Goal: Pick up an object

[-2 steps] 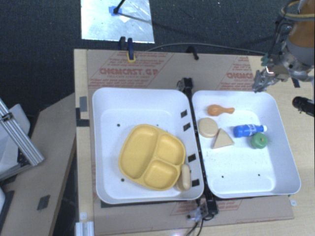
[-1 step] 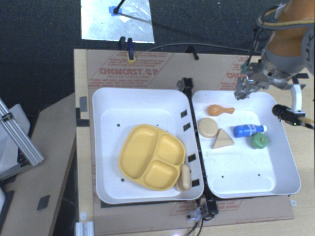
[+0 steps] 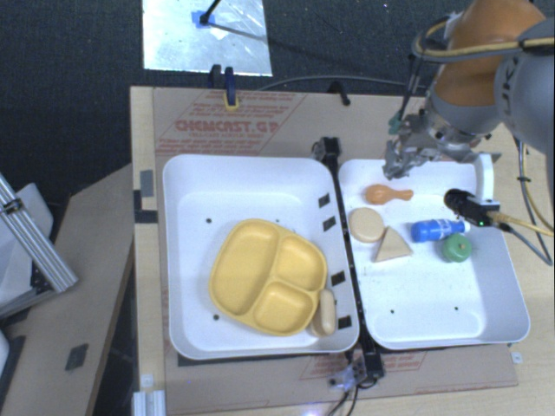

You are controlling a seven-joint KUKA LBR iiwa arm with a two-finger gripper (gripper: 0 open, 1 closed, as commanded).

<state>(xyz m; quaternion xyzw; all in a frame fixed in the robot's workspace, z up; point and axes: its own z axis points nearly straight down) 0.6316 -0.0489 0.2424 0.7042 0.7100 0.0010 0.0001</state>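
Observation:
My gripper (image 3: 399, 165) hangs over the far left corner of the right bin (image 3: 434, 315), with nothing visibly held in it. Just below and in front of it lies an orange drumstick-shaped toy (image 3: 387, 194). Nearer the front of that bin are a round beige disc (image 3: 366, 224) and a pale wedge (image 3: 393, 246). To their right are a blue bottle (image 3: 436, 230) lying on its side and a small green round thing (image 3: 456, 248).
The left bin (image 3: 199, 189) holds a yellow divided plate (image 3: 267, 276) with a small beige roll (image 3: 325, 312) against its right side. A black divider (image 3: 340, 232) runs between the bins. The arm's orange and grey body (image 3: 486, 50) looms over the back right.

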